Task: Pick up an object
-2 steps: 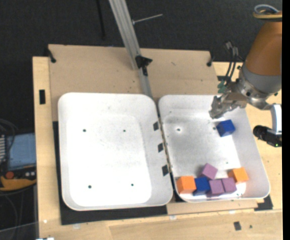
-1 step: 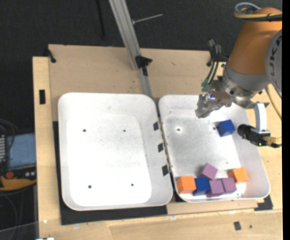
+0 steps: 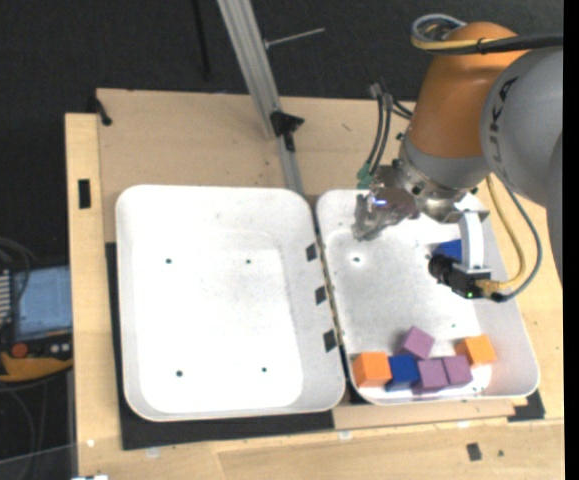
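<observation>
Pincer [image 3: 369, 218] is hovering over the far-left corner of the right bin [image 3: 389, 268], nothing visible between the tips; can't tell whether it's released or clenched, wrist is blocking the view. Going left to right: a handheld pendant with a blue screen [image 3: 39, 313] is sitting off the bench at the left edge, cables trailing around it. Left bin [image 3: 219, 298] is lying beside the right one, rims nearly touching along the middle. A metal pole [image 3: 259, 78] is slanting down from the top toward the gap between the bins. In the right bin, blocks are bunching along the near wall, well apart from the pincer: orange block [image 3: 373, 368], blue block [image 3: 405, 370] just beside it, purple blocks [image 3: 431, 360] clustering together, then a second orange block [image 3: 479, 349] near the right corner. Grey arm with orange band [image 3: 459, 88] is reaching in from the right, over the bin's far side.
</observation>
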`<move>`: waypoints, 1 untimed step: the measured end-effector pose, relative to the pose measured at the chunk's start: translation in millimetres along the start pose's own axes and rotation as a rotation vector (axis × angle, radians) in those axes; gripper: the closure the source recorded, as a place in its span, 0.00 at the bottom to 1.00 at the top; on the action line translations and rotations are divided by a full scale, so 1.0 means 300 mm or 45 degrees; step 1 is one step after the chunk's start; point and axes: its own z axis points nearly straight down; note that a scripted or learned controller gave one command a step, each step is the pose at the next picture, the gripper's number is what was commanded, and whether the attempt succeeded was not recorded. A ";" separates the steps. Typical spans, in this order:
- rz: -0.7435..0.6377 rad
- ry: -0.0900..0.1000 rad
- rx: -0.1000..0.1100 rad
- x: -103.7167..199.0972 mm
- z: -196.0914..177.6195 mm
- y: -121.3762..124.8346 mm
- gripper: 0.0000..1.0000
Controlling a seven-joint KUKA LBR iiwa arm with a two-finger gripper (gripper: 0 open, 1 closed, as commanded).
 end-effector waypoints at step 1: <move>0.000 0.000 -0.001 0.144 0.021 0.027 1.00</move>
